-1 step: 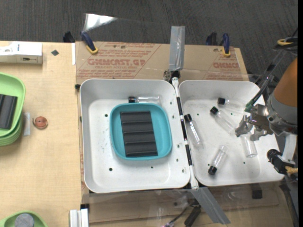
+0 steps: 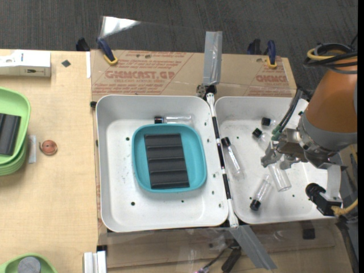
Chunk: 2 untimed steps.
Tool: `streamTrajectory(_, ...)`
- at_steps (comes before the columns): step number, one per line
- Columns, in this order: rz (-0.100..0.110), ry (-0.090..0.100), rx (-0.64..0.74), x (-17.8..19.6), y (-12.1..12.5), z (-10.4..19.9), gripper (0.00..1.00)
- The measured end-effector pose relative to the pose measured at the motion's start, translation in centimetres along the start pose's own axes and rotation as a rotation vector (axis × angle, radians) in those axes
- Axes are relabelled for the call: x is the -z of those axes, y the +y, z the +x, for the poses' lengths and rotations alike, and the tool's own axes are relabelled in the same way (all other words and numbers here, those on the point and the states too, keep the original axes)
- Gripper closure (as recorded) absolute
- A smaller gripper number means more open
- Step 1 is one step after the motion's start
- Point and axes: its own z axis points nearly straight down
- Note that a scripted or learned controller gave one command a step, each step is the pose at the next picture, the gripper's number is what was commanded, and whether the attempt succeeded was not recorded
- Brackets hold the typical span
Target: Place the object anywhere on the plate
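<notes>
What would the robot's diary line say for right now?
arm: over right bin | gripper: low among clear vials | teal plate: left bin, holds black ridged block | placement: not yet done

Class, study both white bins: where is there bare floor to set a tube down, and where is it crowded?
Free: the left bin floor in front of the teal plate and down its left side. Crowded: the right bin, where clear tubes and small black caps lie scattered near the hand.

Two white bins (image 2: 108, 169) are sitting side by side, one teal plate (image 2: 139, 152) is lying in the left, and perhaps four clear vials (image 2: 232, 159) are lying about, their glass blurring the count.
</notes>
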Motion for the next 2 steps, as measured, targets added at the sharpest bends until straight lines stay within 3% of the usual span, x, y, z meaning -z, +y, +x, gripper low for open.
streamTrajectory(1, 0.001, 0.000, 0.113, -2.1, 0.2, 4.1, 1.00)
streamTrajectory(2, -0.001, -0.001, 0.332, -3.2, 2.5, 9.5, 1.00)
